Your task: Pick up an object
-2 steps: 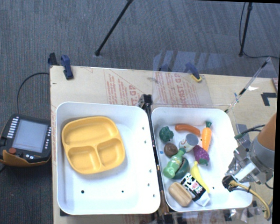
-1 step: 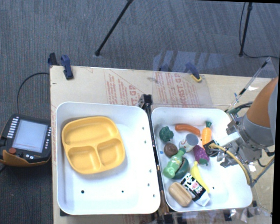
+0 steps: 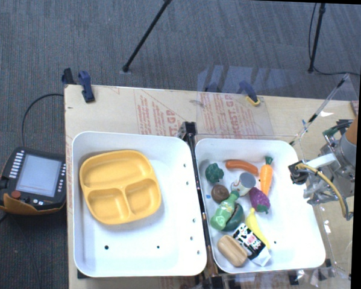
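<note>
Pick not started: gripper (image 3: pixel 323 178) parked at the right bin's (image 3: pixel 295 249) right edge, nothing in it.

Can't tell gripper state, it's a tangle of cables and metal from this angle. All candidates lie in the right bin, clustered left of centre: carrot (image 3: pixel 265 178), sausage (image 3: pixel 241 166), broccoli (image 3: pixel 213 172), eggplant (image 3: pixel 259 199), green bottle (image 3: pixel 224 212), bread (image 3: pixel 232 250), milk carton (image 3: pixel 250 240), probably a cup (image 3: pixel 245 183). Left bin (image 3: pixel 90 251) holds a yellow tray (image 3: pixel 119 186). Left to do: move in over the pile, descend, grasp, lift.

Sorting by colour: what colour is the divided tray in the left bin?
Yellow tray, clearest in the camera view.
</note>
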`<control>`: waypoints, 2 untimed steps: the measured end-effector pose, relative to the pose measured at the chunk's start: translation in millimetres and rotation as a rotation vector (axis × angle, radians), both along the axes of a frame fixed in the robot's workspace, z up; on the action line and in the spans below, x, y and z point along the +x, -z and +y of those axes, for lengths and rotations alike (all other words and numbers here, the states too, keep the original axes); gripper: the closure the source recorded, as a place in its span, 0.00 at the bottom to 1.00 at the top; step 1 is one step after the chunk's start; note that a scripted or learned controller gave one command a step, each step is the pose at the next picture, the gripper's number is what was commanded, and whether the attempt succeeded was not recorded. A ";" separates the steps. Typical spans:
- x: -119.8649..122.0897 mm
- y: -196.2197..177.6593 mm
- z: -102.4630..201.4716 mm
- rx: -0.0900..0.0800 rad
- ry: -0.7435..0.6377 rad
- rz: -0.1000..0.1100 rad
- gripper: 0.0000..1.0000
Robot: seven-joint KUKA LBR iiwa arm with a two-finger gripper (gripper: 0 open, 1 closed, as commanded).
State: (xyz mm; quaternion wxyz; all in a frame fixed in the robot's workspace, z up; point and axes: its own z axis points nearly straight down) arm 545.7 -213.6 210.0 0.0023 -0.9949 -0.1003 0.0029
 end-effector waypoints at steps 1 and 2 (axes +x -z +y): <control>-13.5 0.1 68.1 0.005 -0.041 0.001 1.00; 4.0 -16.6 -1.2 -0.001 -0.036 -0.002 1.00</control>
